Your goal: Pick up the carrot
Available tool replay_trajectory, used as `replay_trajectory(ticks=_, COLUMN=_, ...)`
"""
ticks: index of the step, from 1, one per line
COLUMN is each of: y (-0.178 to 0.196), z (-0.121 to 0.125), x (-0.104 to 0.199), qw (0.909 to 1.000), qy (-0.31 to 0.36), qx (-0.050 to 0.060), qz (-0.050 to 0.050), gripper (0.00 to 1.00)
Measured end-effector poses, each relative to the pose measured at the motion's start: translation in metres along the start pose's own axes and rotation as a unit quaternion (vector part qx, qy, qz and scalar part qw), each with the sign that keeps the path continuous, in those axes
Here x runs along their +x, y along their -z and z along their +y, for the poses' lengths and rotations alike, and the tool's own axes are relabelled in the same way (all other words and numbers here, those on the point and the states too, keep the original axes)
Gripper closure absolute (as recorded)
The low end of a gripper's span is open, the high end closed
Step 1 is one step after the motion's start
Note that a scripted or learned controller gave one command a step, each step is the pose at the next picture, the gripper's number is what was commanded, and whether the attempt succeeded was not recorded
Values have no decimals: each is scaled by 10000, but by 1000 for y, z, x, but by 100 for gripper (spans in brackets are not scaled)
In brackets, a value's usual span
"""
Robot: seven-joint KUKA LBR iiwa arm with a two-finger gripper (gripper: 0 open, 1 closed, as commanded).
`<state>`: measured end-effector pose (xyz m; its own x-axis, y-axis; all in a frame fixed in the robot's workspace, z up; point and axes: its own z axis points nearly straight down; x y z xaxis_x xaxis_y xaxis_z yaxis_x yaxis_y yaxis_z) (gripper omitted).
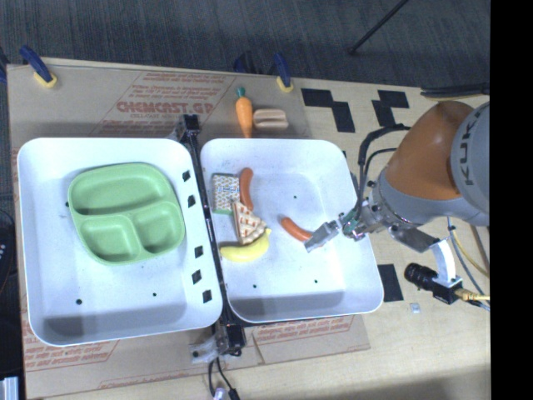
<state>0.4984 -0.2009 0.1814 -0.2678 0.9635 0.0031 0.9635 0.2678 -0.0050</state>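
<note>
carrot [243,114]: orange, green top, lying on the tabletop [158,98] outside the bins, just behind the back rim of the right bin [333,290]; long axis runs near to far in the view, green end pointing away, tip toward the bin. a bun-like toy [270,120] lies just beside it on the right.

gripper [321,237]: low inside the right bin, next to a small orange sausage [293,227]; well apart from the carrot. fingers: cannot tell whether released or clenched.

right bin, also: banana [245,251], waffle piece [247,222], second sausage [246,189], patterned packet [225,193].

left bin [42,307]: green divided plate [125,211].
</note>
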Motion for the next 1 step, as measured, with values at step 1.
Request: replay_trajectory(ticks=1, y=11, z=181, x=88, qw=9999, qy=-128, qx=-18, qz=-8, gripper=0)
